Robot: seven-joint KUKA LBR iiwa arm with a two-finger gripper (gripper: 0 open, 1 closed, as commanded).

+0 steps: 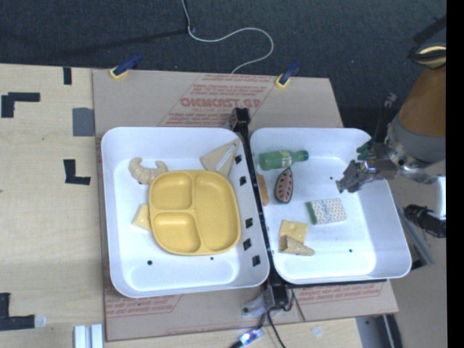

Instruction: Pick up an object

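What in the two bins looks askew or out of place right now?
Nothing looks spilled or broken. The one oddity is a pale wedge in the left bin, propped against the divider with its lower edge beside the yellow tray. In the right bin, the green bottle lies on its side.

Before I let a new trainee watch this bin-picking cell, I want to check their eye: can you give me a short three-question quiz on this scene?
1. True or false: the yellow divided plate lies in the left bin.
2. Which lies nearest the gripper: A) green bottle, B) small patterned packet, C) tan croissant-shaped piece?
3. Fill in: the green bottle lies in the ____ bin.

Key: 1 true; 2 B; 3 right.
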